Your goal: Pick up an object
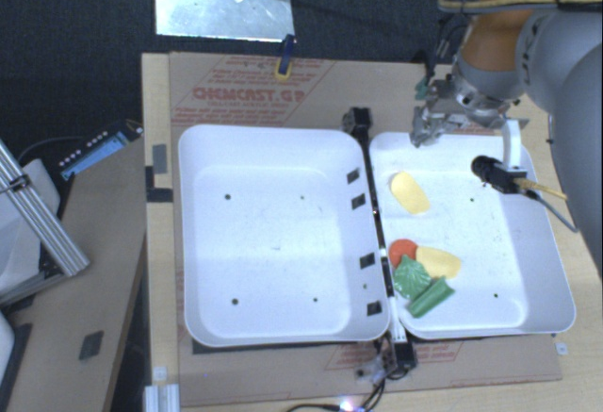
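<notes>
Our gripper (429,132) hangs over the right bin's (537,250) far-left corner, fingers' state unclear; the pale yellow piece (409,192) lies just nearward, slightly left.

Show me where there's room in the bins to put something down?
The left bin has the most bare floor. In the right bin, room lies right of the pale yellow piece. It is crowded near the divider, where the red piece, yellow piece and green pieces bunch together.
</notes>
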Robot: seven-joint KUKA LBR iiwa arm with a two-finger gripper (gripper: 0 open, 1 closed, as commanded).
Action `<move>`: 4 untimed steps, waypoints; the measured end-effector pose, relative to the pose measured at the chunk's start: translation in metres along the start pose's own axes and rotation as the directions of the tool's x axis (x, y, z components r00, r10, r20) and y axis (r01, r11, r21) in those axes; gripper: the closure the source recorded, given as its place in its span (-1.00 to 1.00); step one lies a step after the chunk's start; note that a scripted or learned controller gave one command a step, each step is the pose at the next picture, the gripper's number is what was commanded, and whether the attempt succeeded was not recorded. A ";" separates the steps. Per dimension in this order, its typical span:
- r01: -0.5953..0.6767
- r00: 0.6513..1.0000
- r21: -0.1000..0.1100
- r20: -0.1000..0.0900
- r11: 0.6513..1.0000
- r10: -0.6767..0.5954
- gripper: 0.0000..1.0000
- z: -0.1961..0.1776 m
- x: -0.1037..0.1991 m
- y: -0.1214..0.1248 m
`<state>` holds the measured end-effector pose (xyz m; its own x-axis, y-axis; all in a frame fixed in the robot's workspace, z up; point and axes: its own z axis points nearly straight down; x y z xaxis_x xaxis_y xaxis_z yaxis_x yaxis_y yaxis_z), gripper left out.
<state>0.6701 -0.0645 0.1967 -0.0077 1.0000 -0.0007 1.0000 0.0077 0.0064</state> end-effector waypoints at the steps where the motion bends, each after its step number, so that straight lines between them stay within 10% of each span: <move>1: 0.002 1.000 -0.001 -0.003 1.000 -0.002 1.00 -0.057 0.059 0.000; 4: 0.003 1.000 -0.001 -0.005 1.000 -0.003 1.00 -0.209 0.279 0.002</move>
<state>0.6685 0.2143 0.4052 -0.0105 0.9999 0.0039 0.9999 0.0105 0.0078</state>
